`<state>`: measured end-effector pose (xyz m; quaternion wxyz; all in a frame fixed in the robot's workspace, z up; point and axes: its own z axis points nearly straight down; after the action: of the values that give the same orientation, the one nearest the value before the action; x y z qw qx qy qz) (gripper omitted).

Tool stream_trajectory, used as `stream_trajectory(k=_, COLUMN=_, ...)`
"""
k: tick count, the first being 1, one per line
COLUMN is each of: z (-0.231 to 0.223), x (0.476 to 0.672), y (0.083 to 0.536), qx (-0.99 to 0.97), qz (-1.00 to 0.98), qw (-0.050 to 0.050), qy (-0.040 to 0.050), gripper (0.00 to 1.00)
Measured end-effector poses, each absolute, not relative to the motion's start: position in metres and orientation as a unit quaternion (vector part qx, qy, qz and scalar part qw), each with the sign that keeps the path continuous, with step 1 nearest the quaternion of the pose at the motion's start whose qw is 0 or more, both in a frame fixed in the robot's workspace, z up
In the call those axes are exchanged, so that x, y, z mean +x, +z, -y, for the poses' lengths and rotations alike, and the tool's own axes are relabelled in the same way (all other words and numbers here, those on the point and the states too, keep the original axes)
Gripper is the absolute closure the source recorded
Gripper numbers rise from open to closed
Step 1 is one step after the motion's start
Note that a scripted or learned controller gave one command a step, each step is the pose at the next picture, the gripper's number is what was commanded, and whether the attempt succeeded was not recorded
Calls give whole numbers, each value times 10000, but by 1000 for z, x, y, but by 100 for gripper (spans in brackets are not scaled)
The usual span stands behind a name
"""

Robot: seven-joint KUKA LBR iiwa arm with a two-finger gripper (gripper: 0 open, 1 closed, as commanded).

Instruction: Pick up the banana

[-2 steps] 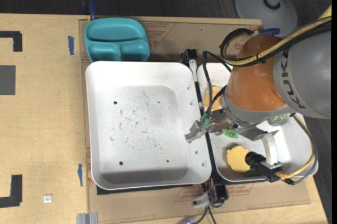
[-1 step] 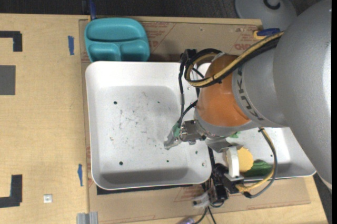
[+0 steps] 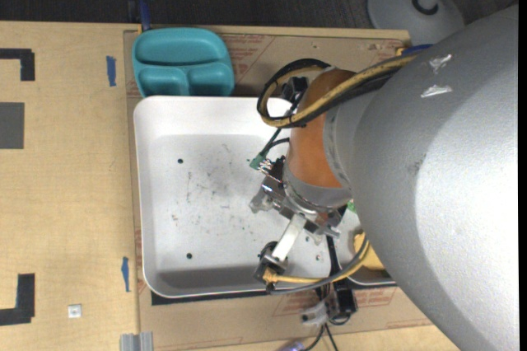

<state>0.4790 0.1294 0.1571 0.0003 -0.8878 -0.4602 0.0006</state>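
My gripper hangs low over the right part of the left white bin, seen from above under the orange wrist band. The wrist and the big grey arm cover what lies beneath it. A small yellow patch peeks out under the arm at the near edge of the right bin; I cannot tell if it is the banana. Nothing can be seen held.
A teal divided tray stands just behind the left bin. The left bin's floor shows scuff marks. A sliver of something green shows beside the wrist. The arm hides nearly all of the right bin. Brown bench surface lies to the left.
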Motion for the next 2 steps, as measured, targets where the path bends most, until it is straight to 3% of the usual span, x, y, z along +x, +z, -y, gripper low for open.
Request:
stream_trajectory(k=1, z=-202, x=480, y=86, qx=-8990, qz=4380, qw=13, qy=0, gripper=0)
stream_trajectory(k=2, z=-133, x=479, y=150, qx=-9319, qz=3627, qw=4, qy=10, gripper=0)
